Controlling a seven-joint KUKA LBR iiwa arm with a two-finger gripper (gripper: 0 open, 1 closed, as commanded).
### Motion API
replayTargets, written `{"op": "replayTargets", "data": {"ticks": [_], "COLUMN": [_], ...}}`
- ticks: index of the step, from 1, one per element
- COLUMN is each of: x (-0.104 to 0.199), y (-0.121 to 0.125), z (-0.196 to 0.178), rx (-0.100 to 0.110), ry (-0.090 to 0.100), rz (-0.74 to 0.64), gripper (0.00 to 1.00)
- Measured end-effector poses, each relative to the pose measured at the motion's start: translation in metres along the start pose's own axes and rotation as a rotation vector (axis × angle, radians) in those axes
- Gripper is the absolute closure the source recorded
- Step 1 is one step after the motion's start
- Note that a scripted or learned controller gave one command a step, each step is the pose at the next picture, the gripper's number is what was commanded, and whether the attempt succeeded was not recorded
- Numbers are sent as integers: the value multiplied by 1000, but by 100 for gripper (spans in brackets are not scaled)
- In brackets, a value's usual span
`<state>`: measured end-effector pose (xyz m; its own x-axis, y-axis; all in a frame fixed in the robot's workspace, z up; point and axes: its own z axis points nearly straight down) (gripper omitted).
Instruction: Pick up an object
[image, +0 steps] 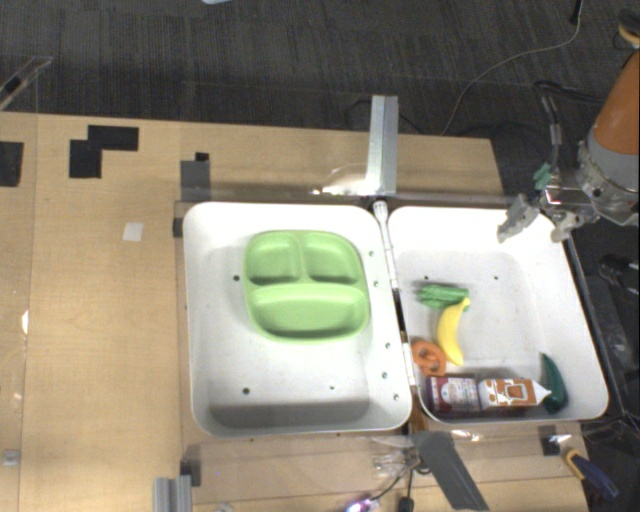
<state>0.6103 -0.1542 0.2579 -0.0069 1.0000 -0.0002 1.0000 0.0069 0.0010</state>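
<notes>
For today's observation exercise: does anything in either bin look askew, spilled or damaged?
Nothing looks spilled or broken. The bottle lies on its side along the right bin's near wall. The green plate sits flat in the left bin.

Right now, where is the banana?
The banana lies in the right bin, near its left wall, just below a green item and beside an orange piece.

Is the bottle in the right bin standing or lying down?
Lying down: the bottle rests on its side along the right bin's near wall.
</notes>
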Motion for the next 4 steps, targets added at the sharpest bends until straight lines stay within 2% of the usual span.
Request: {"op": "replayTargets", "data": {"ticks": [1, 2, 3, 4], "x": [74, 52, 55, 89], "y": [6, -49, -46, 2], "z": [111, 166, 156, 74], "rx": [2, -13, -17, -2], "ry": [1, -1, 3, 0], "rz": [-64, -300, -302, -189], "gripper": [0, 0, 100, 100]}}
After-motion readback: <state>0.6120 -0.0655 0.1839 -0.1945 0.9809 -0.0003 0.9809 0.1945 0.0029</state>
